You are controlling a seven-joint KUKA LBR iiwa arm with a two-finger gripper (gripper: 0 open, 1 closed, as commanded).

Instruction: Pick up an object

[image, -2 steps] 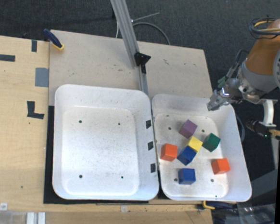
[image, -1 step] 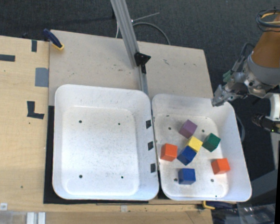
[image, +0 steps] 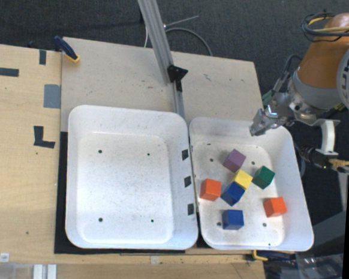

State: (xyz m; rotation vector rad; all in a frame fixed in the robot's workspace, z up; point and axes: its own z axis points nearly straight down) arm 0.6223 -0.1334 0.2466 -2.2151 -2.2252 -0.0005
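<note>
Looking down at a slant on a pale wooden bench, the view takes in two shallow white plastic bins side by side, both with rounded corners and speckled floors. The robot arm, grey with an orange band, reaches in from the right, and its gripper hangs over the far rim of the right bin, near that bin's back corner. Whether the pincer is released or clenched cannot be told from this angle; nothing shows in its grasp, and it appears to be apart from every block. The right bin holds seven small cubes, all smooth and matte with crisp edges: one purple cube nearest the gripper, one green cube, one yellow cube, two blue cubes, one touching the yellow one and the other nearer the front, and two orange cubes, one by the bin's left wall and one toward its right wall. The left bin lies just beside it, their rims touching. A slim metal rail crosses the bench at an angle behind the bins.
</note>
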